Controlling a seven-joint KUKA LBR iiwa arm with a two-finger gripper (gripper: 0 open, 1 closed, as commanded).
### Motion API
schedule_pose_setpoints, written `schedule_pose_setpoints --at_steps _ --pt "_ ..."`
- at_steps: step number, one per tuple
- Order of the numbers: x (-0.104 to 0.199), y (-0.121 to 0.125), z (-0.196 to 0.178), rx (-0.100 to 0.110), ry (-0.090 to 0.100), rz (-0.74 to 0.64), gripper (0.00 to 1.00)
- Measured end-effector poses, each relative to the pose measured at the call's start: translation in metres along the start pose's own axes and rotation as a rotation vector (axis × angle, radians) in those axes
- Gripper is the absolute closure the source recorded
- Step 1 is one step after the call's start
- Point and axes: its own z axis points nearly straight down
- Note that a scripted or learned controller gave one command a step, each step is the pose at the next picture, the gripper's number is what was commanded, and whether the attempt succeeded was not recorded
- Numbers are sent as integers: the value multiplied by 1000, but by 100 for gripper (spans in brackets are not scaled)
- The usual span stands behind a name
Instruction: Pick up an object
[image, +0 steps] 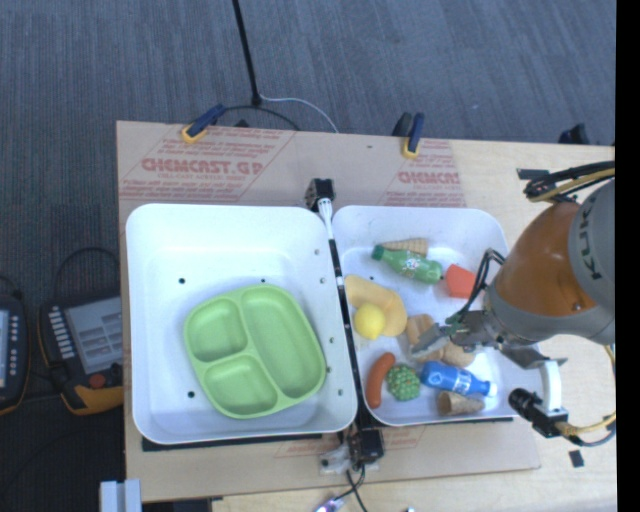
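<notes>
Toys (420, 320) beneath end effector (432, 343) lowered into right bin (480, 225).

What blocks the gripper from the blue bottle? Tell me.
Nothing visible does. The gripper hangs in the right bin, just above-left of the blue bottle; tan food pieces crowd beside it, not between.

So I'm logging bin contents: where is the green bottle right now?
The green bottle lies in the right bin, near its far wall, just in front of the ice cream cone and left of the orange block.
</notes>
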Motion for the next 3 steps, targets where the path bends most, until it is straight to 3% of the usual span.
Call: schedule_pose_setpoints --at_steps 1,2,3 --pt "0 1 -9 -2 -2 0 100" --pt "0 1 -9 -2 -1 0 0" --pt "-14 101 7 7 10 16 0"
